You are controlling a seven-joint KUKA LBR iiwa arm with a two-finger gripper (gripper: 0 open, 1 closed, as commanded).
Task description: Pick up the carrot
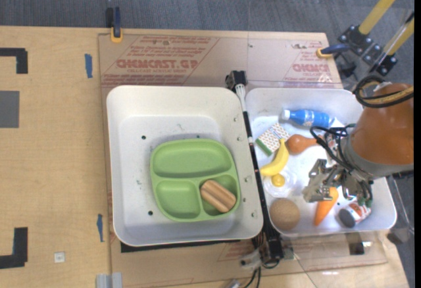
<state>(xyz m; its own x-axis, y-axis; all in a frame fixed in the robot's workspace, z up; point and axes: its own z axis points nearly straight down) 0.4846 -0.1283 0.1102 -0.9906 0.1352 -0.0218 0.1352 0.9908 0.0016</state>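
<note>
Carrot (323,208) found in right bin (388,217), tip down, near brown ball (285,212). Gripper (322,183) placed right above carrot top for grab. Grip state cannot be told. 1 bread roll (218,194) kept on green tray (191,162).

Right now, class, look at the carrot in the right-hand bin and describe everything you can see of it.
The carrot is small, bright orange and smooth, like a plastic toy, tapering to a point. It lies in the right bin near the front wall, tilted, with its pointed end towards the front-left and its thicker end up under the gripper, which covers the top. Whether the gripper touches it cannot be told. A round tan ball sits to its left, apart from it, and a small red and white object to its right.
</note>
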